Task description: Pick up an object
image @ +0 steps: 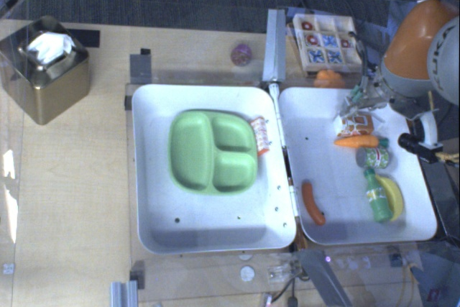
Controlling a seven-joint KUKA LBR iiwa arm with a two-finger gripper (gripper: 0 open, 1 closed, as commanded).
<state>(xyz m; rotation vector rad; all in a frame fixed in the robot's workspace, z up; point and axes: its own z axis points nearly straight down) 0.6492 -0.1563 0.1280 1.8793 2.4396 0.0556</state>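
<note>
My gripper point(357, 101) hangs over the far right part of the right bin point(323, 118), just above a small snack packet point(356, 126). An orange carrot point(356, 142) lies right below that packet. Further toward the front right are a small round can point(379, 157), a green bottle point(375, 195) and a yellow banana point(393, 198). A red sausage point(313, 203) lies near the bin's front left corner. Nothing is visibly held.
The left bin point(154, 219) holds a green divided plate point(214, 152) and a red-and-white packet point(259, 134) at the plate's right edge. Behind the bins sit a purple ball point(241, 54), a game board point(327, 43) and an orange object point(328, 78). A brass box point(44, 72) stands far left.
</note>
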